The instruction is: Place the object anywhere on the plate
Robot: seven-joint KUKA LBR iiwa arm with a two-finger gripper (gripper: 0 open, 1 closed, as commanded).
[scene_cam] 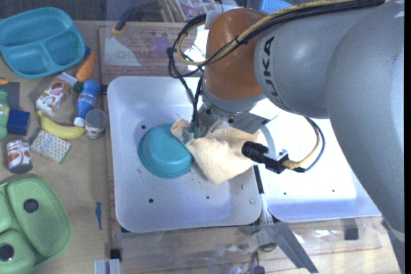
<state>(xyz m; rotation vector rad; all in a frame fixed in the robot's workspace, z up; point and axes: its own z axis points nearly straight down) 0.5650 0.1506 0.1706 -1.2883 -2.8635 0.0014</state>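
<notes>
Nearest, front rim of the left bin [186,222], well below the jaws, with bare white floor between rim and jaws. Down-left of the jaws, off the bin on the surface, a green tray [29,221].

Right of the jaws, beyond the shared wall, the right bin [321,199], partly roofed by the grey arm [321,54]. Reaches in from the right, bends over the shared wall, and drops steeply through the orange band [234,51] to the wrist, jaws pointing down into the left bin. A black cable plug [262,155] hanging just right of and below the jaws.

At the jaws: a cream cloth [221,160], rumpled, spread from directly under them toward the lower right, one corner bunched up against them. Cannot tell how wide the jaws stand, nor whether the cloth is truly gripped. Blue plate [164,152] just left of and below the jaws, its right edge touching the cloth; most of the plate bare.

Left of the jaws, past the bin wall: banana [59,127], small can [95,122], blue-capped bottle [85,99]. Far up-left, a blue divided tray [42,45]. Behind the jaws, past the bin's back wall, a printed box [192,0].
</notes>
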